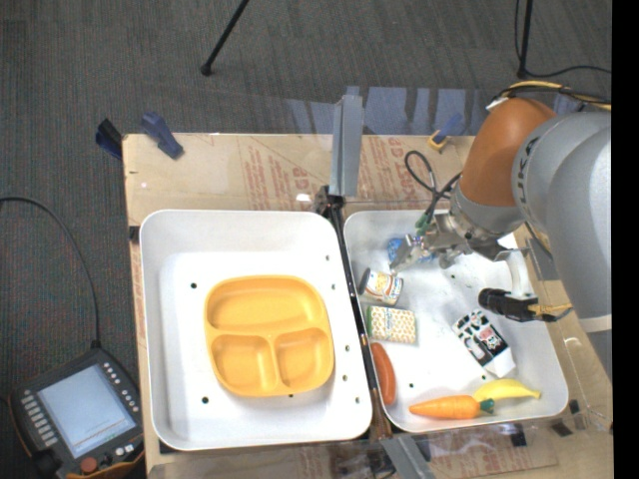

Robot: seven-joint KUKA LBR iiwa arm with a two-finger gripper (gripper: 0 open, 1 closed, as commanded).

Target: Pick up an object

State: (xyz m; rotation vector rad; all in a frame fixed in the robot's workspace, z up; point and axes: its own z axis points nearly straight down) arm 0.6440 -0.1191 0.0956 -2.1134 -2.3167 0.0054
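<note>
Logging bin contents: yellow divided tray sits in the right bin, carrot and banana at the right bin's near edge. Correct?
One thing is off. The yellow divided tray sits in the left bin, not the right one. The carrot and banana do lie at the right bin's near edge, as the camera view shows.

The arm [559, 168] is cut off by the right edge and covers the back right corner of the right bin [559, 367]. The gripper [424, 242] is blurred, and a small blue object [397, 249] beside it cannot be identified. The pendant [75, 412] is cut at the bottom edge.
</note>
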